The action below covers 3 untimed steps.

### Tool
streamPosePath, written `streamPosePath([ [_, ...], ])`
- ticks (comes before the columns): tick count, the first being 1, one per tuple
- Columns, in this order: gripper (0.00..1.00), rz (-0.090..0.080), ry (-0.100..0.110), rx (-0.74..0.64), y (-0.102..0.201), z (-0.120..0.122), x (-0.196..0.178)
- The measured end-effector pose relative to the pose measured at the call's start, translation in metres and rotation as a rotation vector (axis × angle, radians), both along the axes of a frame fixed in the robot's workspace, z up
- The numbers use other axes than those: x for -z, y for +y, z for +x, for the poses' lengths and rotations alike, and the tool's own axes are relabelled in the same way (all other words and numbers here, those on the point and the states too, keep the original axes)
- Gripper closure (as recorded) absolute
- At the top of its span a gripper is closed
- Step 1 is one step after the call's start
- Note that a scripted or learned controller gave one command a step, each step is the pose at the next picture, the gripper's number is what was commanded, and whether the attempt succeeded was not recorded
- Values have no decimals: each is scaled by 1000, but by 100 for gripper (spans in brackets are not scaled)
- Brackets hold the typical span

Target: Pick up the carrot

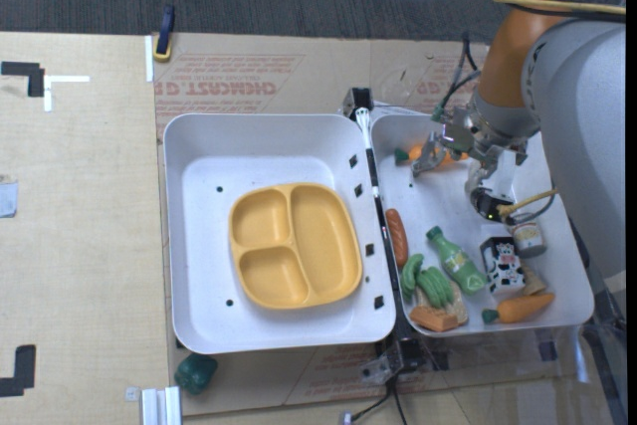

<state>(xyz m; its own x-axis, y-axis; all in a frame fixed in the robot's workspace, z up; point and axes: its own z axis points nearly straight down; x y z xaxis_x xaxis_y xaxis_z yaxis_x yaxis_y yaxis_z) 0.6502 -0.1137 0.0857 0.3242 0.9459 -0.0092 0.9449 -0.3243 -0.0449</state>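
An orange carrot with a green stub lies in the front right corner of the right bin. My gripper hangs low over the back of that bin, well away from the carrot. A small orange piece shows right beside the gripper, and a small orange and green item lies just to its left. I cannot make out what either of them is. The grey arm with its orange band comes in from the upper right.
The right bin also holds a sausage, a green bottle, green pods, a sandwich wedge, a cow-print carton and a small can. A yellow divided plate sits in the left bin.
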Motion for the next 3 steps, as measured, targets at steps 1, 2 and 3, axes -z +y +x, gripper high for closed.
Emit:
streamPosePath([
  [1, 0, -7, 7, 279, -34, -1, 1],
  [2, 100, -15, -13, 274, -34, 3, -11],
  [3, 0, -16, -4, 272, -35, 1, -10],
])
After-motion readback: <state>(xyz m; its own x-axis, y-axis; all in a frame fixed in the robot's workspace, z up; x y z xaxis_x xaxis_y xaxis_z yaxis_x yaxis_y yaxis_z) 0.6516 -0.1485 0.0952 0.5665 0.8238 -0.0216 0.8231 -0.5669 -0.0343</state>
